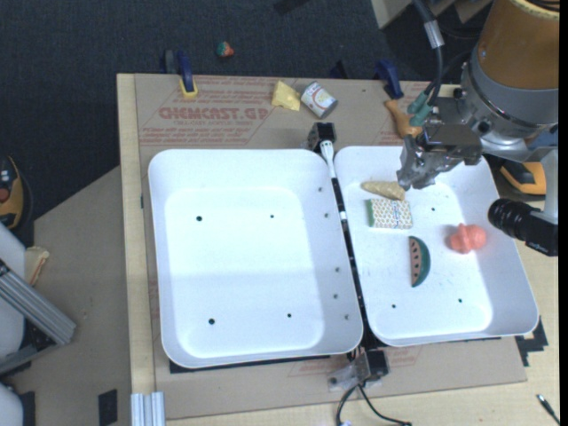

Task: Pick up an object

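Note:
The right bin (479,313) holds a tan croissant-like piece (382,188), a patterned white and green packet (390,213), a watermelon slice (419,261) and a pink lump (466,238). My gripper (415,177) hangs over the bin's upper part, its tips just right of the tan piece and above the packet. I see nothing between its fingers.
The left bin (177,176) lies beside the right one. On the cardboard behind the bins lie a yellow piece (286,97), a small white box (319,99) and an orange item (398,114). A black object (525,223) juts in at the right.

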### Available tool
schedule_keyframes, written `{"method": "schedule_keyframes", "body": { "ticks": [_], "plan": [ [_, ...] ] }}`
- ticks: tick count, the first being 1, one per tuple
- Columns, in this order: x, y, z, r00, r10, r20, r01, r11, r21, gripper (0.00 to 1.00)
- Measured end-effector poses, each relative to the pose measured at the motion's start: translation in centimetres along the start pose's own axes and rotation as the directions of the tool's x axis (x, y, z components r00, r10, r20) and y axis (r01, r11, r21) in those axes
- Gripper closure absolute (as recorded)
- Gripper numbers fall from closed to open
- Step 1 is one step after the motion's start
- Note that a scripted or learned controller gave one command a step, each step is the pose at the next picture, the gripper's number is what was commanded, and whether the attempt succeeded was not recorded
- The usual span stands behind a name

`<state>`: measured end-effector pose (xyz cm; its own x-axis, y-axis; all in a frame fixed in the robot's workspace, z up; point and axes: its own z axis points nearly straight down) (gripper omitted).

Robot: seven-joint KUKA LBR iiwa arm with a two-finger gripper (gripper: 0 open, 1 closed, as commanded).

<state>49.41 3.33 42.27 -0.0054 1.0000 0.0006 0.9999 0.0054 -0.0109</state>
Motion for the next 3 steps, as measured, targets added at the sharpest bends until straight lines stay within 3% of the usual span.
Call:
{"method": "schedule_keyframes", "body": {
  "ticks": [1,2,3],
  "plan": [
    [2.3,0.3,-12.0,1.000,0.001,-0.002,-0.001,1.000,-0.027,1.00],
    [7.1,-1.6,-1.0,1.000,0.000,0.002,0.000,1.000,0.002,1.00],
    [-0.5,-1.5,-5.8,1.000,0.013,0.002,-0.013,1.000,-0.018,1.00]
  ]
}}
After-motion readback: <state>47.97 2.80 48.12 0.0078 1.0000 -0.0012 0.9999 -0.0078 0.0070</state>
